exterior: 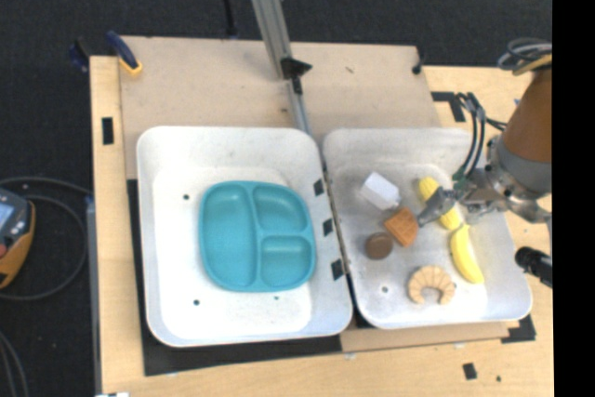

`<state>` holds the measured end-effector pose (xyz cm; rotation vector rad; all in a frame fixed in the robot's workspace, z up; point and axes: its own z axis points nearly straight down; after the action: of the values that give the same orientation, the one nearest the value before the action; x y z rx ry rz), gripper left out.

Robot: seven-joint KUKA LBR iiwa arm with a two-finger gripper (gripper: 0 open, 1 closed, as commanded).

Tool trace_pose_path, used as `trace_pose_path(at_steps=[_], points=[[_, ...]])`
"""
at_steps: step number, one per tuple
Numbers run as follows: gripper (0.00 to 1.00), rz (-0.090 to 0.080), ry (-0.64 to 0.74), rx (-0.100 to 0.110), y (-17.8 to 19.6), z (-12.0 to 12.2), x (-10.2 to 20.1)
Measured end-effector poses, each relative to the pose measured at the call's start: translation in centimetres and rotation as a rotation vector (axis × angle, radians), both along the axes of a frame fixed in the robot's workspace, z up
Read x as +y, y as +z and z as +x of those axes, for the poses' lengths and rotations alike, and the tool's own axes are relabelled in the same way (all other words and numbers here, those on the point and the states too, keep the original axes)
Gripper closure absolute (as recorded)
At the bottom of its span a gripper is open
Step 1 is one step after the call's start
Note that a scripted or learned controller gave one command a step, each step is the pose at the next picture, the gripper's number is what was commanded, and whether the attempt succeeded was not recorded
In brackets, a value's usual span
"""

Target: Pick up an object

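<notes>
Holding a teal tray (256, 234), left bin (158, 200); 6 items in right bin (493, 293); end effector (439, 207) state unclear.

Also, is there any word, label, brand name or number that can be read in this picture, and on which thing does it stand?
None can be read. The blue tray, the white block, the banana and both white bins are plain. The device at the left edge is too blurred to tell.

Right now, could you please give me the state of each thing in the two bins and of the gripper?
Teal sectioned plastic tray: flat, left bin.
White block: lying loose, right bin.
Orange-brown cube: loose, beside brown round piece.
Yellow banana: lying flat.
Tan croissant: lying free.
Gripper: low over right bin.
</notes>
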<state>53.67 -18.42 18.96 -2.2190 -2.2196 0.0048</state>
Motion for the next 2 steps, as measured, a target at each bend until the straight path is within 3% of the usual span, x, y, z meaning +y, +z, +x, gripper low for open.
trace_pose_path(at_steps=[1,2], points=[[0.00,0.001,-0.002,0.000,-5.6,0.1,0.9],[0.00,-0.002,-0.003,-0.006,-8.9,0.2,0.8]])
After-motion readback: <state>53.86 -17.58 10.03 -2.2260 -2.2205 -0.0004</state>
